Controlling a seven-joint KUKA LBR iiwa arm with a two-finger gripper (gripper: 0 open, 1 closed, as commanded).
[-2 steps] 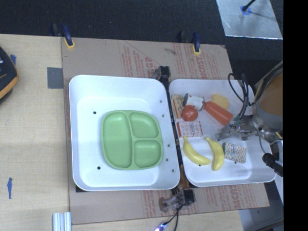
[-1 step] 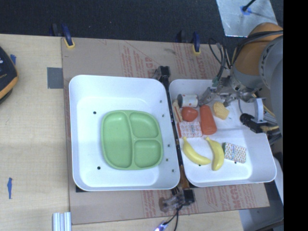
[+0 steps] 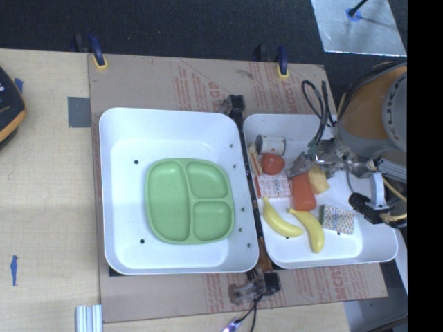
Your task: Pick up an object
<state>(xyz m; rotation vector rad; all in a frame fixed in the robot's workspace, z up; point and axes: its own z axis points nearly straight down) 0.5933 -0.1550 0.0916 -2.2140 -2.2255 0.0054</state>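
Observation:
The right bin [image 3: 360, 251] holds several items: a small white can [image 3: 271, 144], a red tomato [image 3: 273, 163], a flat pink-and-white packet [image 3: 272, 186], an orange-red block [image 3: 303, 193], a pale yellow piece [image 3: 318, 180], two bananas [image 3: 280, 220] [image 3: 311, 229] and a patterned packet [image 3: 338, 219]. My gripper [image 3: 306, 164] hangs low over the bin's middle, just above the orange-red block and beside the yellow piece. Nothing shows between its fingers.
The left bin [image 3: 124, 254] holds a green divided plate [image 3: 189, 200]. Black cables [image 3: 318, 102] loop above the right bin's far edge. The grey and orange arm [image 3: 377, 116] covers the bin's right side. A dark device [image 3: 8, 106] lies at the far left.

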